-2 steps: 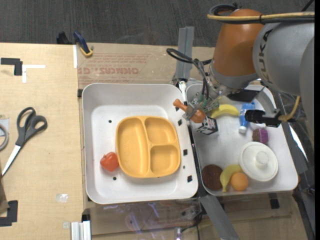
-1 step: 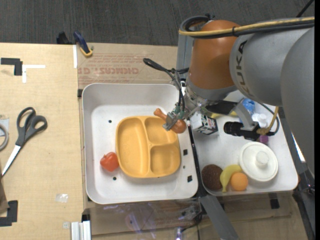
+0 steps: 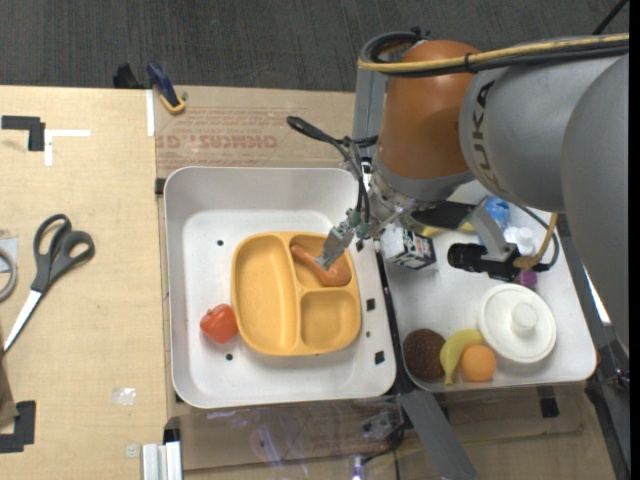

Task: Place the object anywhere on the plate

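Two white bins sit side by side on the bench. A yellow plate fills the middle of the left bin, with a red fruit just beside its left edge. The gripper hangs over the plate's upper right compartment, touching an orange sausage lying there; whether it has hold I cannot tell.

A red tomato-like toy lies in the left bin at its 8 o'clock corner. In the right bin, a white lidded bowl sits at 4 o'clock, with an orange, banana and brown round fruit along 6 o'clock. Scissors rest on the bench at far 9 o'clock.
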Controlling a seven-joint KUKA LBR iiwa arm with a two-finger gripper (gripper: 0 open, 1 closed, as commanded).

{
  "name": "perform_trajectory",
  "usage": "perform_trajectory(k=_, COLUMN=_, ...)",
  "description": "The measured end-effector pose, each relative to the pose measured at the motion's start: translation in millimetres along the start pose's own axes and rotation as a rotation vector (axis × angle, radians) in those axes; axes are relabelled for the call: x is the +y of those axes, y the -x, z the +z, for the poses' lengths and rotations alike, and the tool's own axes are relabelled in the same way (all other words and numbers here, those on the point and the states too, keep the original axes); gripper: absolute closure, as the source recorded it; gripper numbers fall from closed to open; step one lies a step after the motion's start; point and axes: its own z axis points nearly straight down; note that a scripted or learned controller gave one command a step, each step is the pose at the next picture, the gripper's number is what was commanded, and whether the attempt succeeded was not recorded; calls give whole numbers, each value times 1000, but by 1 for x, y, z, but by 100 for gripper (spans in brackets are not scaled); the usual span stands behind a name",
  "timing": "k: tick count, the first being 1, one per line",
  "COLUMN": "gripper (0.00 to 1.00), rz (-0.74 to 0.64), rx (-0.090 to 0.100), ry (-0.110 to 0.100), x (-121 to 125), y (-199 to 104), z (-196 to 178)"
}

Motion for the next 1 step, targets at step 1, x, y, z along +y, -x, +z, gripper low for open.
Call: perform_trajectory(k=1, gripper=0, rz=0, rx=0, ry=0, x=0, y=0, z=0)
